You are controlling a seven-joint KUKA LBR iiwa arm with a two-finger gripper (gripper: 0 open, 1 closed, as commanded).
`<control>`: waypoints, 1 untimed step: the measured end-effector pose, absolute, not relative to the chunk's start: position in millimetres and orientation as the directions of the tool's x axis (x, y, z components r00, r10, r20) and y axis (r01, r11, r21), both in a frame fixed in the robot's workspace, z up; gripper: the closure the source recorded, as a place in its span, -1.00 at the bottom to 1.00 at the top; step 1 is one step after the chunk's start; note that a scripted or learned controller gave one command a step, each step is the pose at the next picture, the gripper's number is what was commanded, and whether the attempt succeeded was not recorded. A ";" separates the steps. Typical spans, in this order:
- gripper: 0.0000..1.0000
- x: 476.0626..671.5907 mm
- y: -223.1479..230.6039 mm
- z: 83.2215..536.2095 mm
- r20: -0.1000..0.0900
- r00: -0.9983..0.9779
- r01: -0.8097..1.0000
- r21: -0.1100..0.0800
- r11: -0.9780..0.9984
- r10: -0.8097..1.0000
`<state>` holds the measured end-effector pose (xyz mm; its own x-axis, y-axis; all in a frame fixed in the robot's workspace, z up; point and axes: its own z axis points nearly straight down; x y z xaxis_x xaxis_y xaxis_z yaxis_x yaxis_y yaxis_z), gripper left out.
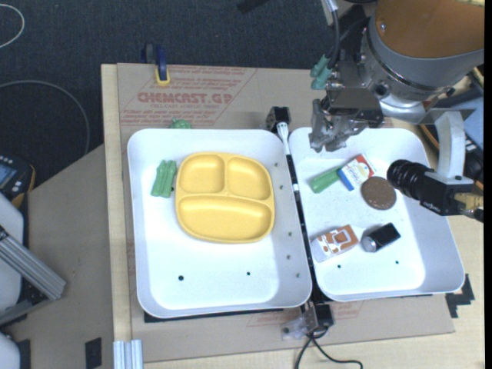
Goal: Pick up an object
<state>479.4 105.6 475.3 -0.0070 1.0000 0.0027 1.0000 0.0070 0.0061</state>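
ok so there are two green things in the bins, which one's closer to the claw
The green marker in the right bin, lying just below the claw. The other green piece sits in the left bin, beside the yellow divided plate.

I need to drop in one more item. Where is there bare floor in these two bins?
Left bin: a wide bare strip in front of the yellow divided plate. Right bin: bare along the front edge, below the black cylinder. Its middle is crowded, and the hand hangs over its back corner.

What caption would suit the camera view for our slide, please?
Tool poised above the right bin's far corner; yellow tray in the left bin.
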 end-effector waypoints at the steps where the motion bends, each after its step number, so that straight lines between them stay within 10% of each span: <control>1: 1.00 479.2 150.3 480.9 0.002 -0.006 1.000 0.003 0.006 1.000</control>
